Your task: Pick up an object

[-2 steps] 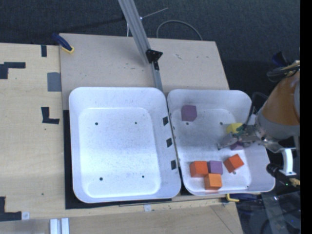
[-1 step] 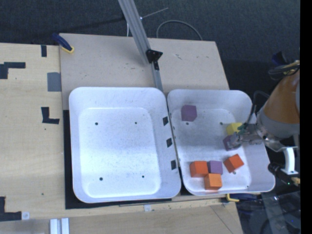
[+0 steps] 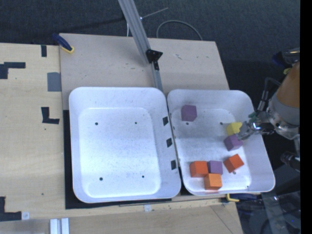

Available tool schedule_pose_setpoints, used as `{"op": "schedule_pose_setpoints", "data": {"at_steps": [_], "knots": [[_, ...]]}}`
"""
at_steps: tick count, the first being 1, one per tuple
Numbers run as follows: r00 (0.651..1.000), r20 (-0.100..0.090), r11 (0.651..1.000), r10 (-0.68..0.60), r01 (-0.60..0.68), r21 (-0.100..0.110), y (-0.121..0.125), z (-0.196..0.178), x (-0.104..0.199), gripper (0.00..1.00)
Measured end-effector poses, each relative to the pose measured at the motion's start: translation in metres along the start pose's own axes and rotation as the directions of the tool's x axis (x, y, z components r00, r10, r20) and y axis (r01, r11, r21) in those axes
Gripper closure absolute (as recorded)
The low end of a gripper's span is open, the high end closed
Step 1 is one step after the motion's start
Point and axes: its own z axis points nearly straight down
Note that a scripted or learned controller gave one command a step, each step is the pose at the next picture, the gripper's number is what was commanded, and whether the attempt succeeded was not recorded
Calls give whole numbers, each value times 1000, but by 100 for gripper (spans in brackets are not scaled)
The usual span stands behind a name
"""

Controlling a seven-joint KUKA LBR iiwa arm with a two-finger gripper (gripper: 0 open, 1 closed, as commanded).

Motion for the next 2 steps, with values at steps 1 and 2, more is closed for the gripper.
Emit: {"op": "schedule_pose_setpoints", "data": {"at_steps": [1, 2], "knots": [[1000, 0, 1000, 0, 0, 1, -2, -43, 0, 100], [1000, 0, 1000, 0, 0, 1, -1, -79, 0, 100]]}}
